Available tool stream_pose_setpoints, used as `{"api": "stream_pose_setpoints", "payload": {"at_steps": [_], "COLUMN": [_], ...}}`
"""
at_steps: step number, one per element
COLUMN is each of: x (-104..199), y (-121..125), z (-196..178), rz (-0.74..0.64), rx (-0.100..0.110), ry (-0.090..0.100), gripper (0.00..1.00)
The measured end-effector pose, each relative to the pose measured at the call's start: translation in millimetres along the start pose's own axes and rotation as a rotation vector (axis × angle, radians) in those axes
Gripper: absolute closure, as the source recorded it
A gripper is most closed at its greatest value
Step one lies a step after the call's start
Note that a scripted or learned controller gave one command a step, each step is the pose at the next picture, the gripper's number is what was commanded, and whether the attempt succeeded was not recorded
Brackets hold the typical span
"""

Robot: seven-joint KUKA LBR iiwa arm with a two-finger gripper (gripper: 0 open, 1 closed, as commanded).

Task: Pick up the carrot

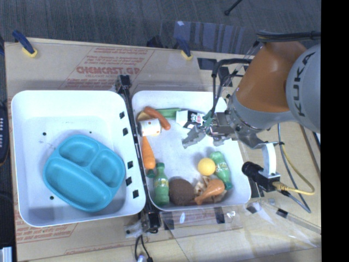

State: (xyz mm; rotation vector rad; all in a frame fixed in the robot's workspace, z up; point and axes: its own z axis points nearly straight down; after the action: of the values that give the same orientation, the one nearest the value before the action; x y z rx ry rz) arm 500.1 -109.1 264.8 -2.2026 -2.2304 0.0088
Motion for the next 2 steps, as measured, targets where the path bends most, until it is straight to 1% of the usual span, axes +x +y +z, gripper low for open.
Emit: {"api": "stream_pose_setpoints", "payload": {"at_steps": [1, 2], "x": [-65, -63], "y": [-7, -19], "z": [86, 156], "rz": [-0.089, -0.129], "rx": [0.007, -0.003], "ry": [-0.001, 0.000], "gripper": [0.00, 0.00]}}
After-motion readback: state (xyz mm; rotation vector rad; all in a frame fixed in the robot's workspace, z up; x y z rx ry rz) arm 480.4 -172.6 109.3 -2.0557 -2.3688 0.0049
